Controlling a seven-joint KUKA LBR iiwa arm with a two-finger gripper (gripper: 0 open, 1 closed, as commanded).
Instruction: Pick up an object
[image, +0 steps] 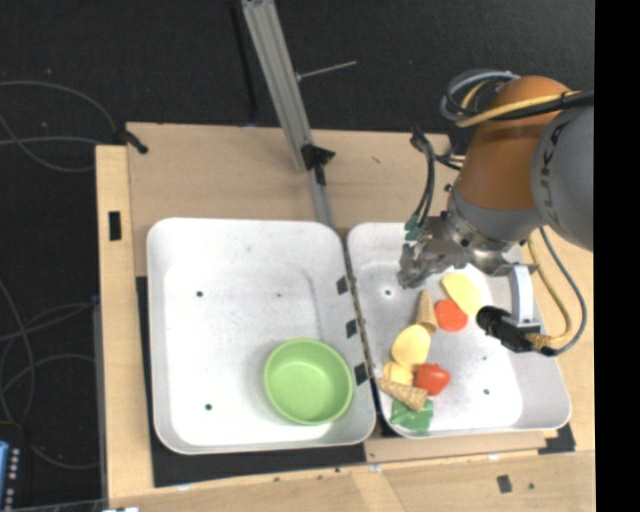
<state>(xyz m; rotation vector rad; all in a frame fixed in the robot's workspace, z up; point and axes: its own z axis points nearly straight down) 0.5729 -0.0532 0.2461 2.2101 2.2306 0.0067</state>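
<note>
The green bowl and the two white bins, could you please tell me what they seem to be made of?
Green bowl: probably plastic, going by its even colour and smooth matte surface. Left bin and right bin: likely thin moulded plastic, given their rounded corners and faintly speckled white surface.

Bare bin floor (380, 285) lies left of the claw (413, 268); toys (428, 345) crowd just below it, the divider (352, 300) farther left.

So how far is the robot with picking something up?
Nothing looks picked up yet. The gripper hangs over the right bin, above the ice cream cone, with no object between its fingers. The toys lie in that bin; the green bowl sits in the left bin. Grasping and lifting remain.
</note>
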